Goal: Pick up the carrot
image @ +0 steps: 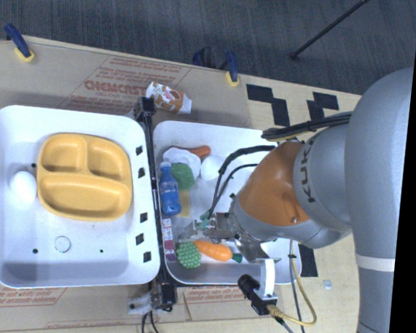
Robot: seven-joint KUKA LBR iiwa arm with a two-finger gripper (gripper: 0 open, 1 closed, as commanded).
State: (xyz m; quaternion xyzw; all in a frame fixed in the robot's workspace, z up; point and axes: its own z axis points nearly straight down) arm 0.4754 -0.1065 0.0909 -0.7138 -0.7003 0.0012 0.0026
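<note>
camera view: carrot (213, 251) beside strawberry (188, 254)

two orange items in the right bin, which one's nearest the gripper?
The carrot near the bin's front edge, beside the green strawberry-like toy; it lies right under the gripper. The other orange piece sits at the back, well away.

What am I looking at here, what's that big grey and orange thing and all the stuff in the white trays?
One camera looks down at a slant on a bench. The grey and orange thing is a robot arm reaching in from the right. Its claw hangs over the right bin, just above a toy carrot; whether it grips the carrot is unclear. That bin also holds a blue bottle and green toys. The left bin holds a yellow divided plate and a white egg.
</note>
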